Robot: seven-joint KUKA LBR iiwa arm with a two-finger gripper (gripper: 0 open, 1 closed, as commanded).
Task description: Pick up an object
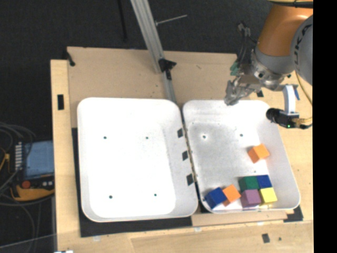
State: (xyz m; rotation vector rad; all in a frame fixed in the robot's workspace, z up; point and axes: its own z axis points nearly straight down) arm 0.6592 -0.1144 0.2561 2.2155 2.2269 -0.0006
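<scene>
The arm (pixel 281 33) reached in from the right, and its claw (pixel 232 98) hung over the far rim of the right bin (pixel 221 141), near that bin's far middle. Whether the claw was released or clenched could not be told; nothing showed between its tips.

All the blocks lay in the right bin, well apart from the claw. One orange block (pixel 258 153) sat alone toward the right side. The others clustered at the near edge: a blue block (pixel 215 196) at the near left corner, a second orange block (pixel 231 194) touching it, then a purple block (pixel 250 197) and a yellow block (pixel 268 195) side by side, with a green block (pixel 248 183) and a small blue block (pixel 263 181) just behind those two.

The left bin (pixel 131 157) stood beside the right one on the tabletop (pixel 105 73). A metal post (pixel 150 30) slanted up from between the bins' far ends.
</scene>
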